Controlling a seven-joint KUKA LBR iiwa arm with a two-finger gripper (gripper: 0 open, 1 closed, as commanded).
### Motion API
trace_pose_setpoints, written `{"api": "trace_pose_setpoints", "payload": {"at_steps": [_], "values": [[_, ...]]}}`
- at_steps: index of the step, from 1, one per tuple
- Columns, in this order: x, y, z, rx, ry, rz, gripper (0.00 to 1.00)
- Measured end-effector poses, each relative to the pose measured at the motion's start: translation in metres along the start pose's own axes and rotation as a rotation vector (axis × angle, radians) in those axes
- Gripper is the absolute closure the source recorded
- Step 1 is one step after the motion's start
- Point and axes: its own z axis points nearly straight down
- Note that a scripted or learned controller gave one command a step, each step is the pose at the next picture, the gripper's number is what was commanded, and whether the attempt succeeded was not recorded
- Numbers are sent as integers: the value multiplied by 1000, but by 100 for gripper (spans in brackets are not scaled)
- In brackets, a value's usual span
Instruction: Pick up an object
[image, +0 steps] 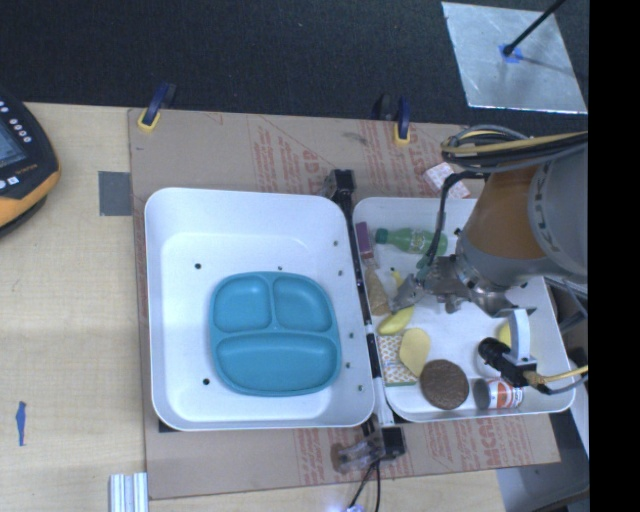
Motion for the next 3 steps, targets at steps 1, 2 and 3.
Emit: {"api": "trace_pose_setpoints", "payload": {"at_steps": [1, 2, 3], "values": [[-2, 58, 20, -9, 0, -2, 0], [-11, 1, 20, 0, 1, 2, 0], [-23, -78, 21, 3, 2, 4, 0]]}}
